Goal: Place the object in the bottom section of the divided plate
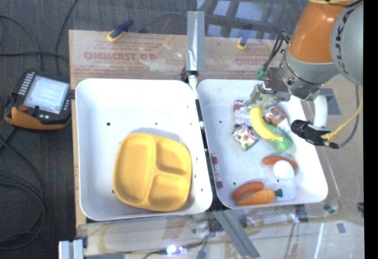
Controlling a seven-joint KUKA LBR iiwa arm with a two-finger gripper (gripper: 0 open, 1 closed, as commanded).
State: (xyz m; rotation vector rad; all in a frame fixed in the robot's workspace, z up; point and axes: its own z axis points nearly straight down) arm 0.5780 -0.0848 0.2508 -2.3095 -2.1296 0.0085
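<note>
A yellow divided plate [153, 170] lies in the left bin [100, 104], towards its front. The right bin [227, 157] holds the toy food: a yellow banana [260, 123], a green piece [282, 141], small wrappers [244, 135], a white egg [284, 170], a sausage [272, 160], another sausage [248, 187] and a carrot [258, 196]. My gripper [264, 97] hangs low over the back of the right bin, just above the banana's far end and the wrappers. The wrist hides the fingertips.
A teach pendant [38, 100] lies on the floor left of the bench. A metal bar [194, 45] stands behind the seam between the bins. A black cable plug [302, 129] with a yellow lead hangs over the right bin's right side.
</note>
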